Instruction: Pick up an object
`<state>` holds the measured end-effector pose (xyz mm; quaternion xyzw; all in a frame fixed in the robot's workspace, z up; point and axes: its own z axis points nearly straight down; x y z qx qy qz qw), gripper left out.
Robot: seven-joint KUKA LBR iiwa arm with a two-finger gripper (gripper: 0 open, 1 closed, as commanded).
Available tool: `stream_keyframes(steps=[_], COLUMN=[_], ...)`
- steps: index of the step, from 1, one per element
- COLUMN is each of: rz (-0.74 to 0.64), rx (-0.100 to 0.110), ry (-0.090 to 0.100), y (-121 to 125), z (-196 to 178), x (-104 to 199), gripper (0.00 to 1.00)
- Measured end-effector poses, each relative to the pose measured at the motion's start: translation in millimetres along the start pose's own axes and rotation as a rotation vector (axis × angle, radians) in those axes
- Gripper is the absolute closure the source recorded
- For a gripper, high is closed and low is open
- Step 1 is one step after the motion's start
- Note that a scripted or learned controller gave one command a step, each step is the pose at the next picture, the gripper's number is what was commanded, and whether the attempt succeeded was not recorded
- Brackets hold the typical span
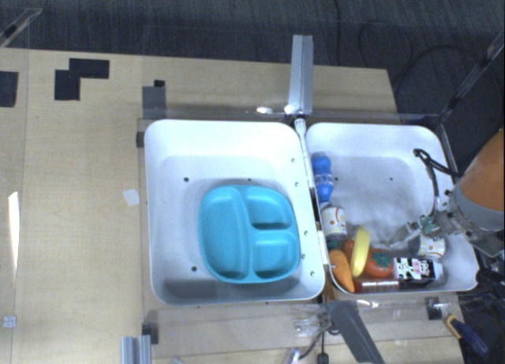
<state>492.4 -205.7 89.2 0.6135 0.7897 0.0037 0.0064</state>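
Start at the left bin (162,220): you see a blue divided plate (251,233) lying flat in its middle, well apart from anything the arm is near. Cross the divider into the right bin (379,169) and you find the candidates crowded along its near left corner: a blue bottle (321,177) against the divider, a small white can (334,219) below it, then an orange carrot-like piece (342,271) and a yellow banana (360,249) touching side by side, with a red item (379,266) just right of them and a black-and-white box (413,269) lying along the near wall. The banana's long axis runs roughly from the near wall toward the far wall, slightly tilted. Further right, the end effector (428,236) sits low in the bin, just above the black-and-white box; you cannot tell from this view whether it is open or closed, and nothing is visibly gripped. So the nearest target, the box, lies just toward the near wall from the end effector, while the banana cluster lies to its left across a short stretch of bare bin floor.
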Motion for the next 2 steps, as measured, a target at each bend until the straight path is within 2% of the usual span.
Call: stream_keyframes(steps=[1, 2], rz=[-0.003, 0.063], rx=[-0.001, 0.012], ry=[0.002, 0.003], y=[2.2, -1.7], z=[-9.3, -152.0], x=[1.2, 0.4], gripper=[1.0, 1.0])
